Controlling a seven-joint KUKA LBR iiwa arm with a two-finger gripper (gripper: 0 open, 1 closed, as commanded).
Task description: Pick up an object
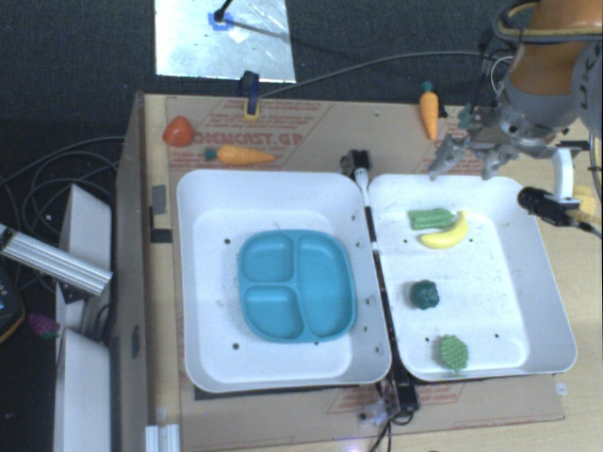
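Banana (444, 236) in right bin (542, 281), green pod (431, 218) touching it, gripper (468, 161) above banana at bin's far rim, fingers spread, gripping nothing.

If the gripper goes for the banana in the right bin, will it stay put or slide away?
The banana looks like smooth moulded plastic, so probably light, stiff and somewhat slippery. Its curved shape may pivot or skid on the bin floor if nudged off-centre. It lies against a green piece, which could crowd the gripper.
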